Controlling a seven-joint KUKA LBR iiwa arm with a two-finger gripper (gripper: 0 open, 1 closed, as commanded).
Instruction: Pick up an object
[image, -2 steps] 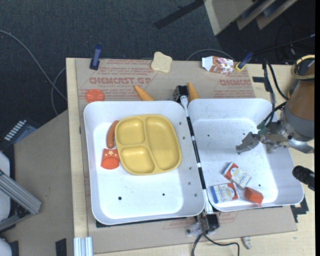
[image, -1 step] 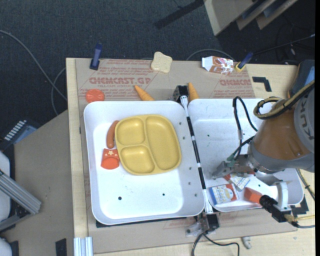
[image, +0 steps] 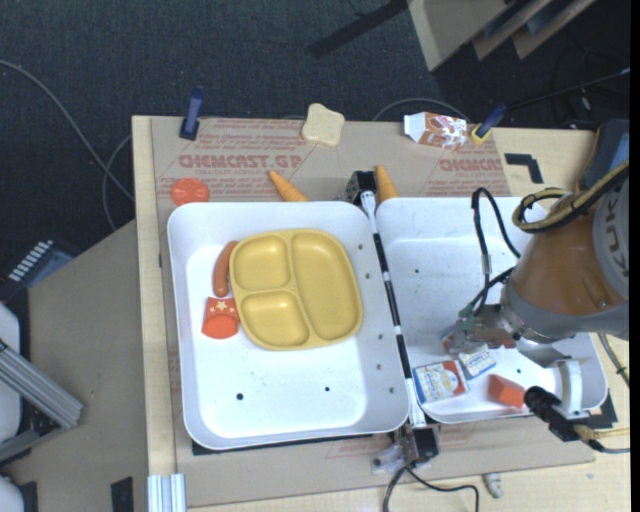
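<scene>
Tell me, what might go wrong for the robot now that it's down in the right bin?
The hand sits low in the right bin over a tight cluster: a small carton, a packet and an orange piece. It could pinch two at once, or nudge them apart and grab nothing. They also lie close to the bin's near wall, so a sideways shove might jam them against it. A black cable hangs nearby and might snag.

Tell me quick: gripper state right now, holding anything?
Gripper: low in the right bin, over small packets; open or shut cannot be told, and no hold is visible.
</scene>
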